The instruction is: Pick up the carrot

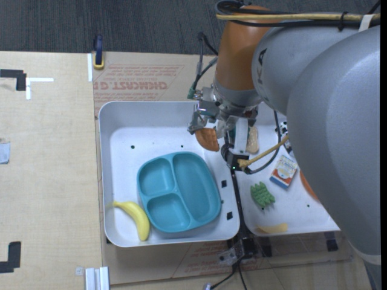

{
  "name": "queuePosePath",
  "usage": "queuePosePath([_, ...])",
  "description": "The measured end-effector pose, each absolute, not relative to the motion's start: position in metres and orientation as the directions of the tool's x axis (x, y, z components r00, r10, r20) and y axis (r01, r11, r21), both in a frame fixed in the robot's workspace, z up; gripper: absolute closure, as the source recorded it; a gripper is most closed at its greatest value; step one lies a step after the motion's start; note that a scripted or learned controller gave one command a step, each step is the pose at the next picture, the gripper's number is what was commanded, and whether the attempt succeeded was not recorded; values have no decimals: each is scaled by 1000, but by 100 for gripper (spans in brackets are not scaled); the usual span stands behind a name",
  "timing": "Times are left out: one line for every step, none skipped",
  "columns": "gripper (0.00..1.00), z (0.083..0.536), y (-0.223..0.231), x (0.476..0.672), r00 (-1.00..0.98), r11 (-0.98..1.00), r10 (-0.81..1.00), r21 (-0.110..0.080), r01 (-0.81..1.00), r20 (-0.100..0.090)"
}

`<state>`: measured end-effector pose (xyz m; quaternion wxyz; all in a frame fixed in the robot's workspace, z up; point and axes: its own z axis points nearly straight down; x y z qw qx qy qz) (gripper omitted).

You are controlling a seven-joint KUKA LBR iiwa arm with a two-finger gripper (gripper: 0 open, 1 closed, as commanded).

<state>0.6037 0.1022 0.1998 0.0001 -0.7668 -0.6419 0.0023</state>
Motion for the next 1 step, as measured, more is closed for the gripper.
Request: queuePosePath([100, 151, 129, 624, 183, -183, 983, -5, 983, -5])
